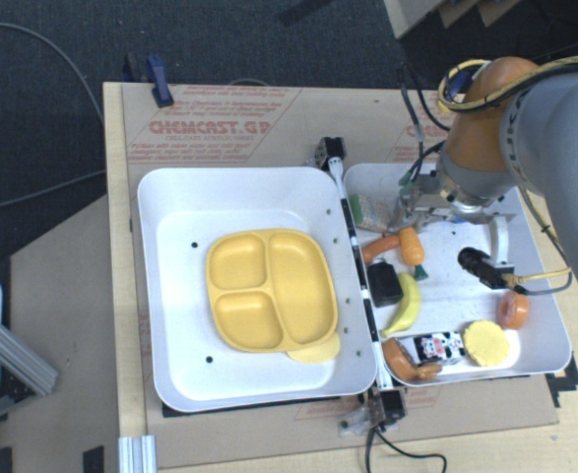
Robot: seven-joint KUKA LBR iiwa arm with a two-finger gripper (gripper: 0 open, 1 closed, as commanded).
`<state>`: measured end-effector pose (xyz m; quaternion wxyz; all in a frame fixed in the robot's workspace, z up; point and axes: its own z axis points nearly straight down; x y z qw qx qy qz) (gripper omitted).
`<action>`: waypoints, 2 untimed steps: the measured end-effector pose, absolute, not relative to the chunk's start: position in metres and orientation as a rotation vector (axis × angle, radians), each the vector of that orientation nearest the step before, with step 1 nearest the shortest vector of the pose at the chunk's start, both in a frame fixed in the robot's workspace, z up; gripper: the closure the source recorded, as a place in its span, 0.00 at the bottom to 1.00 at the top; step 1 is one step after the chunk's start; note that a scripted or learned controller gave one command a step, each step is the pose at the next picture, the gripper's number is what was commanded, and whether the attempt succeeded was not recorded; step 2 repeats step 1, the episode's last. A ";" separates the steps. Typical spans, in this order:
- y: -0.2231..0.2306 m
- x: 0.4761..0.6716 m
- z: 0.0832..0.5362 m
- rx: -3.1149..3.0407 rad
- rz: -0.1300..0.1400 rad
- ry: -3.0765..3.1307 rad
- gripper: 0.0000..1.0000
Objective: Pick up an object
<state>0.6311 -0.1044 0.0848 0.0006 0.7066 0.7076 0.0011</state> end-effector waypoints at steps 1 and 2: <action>-0.002 0.612 0.185 2.219 0.004 2.223 1.00; -0.002 0.612 0.185 2.219 0.004 2.223 1.00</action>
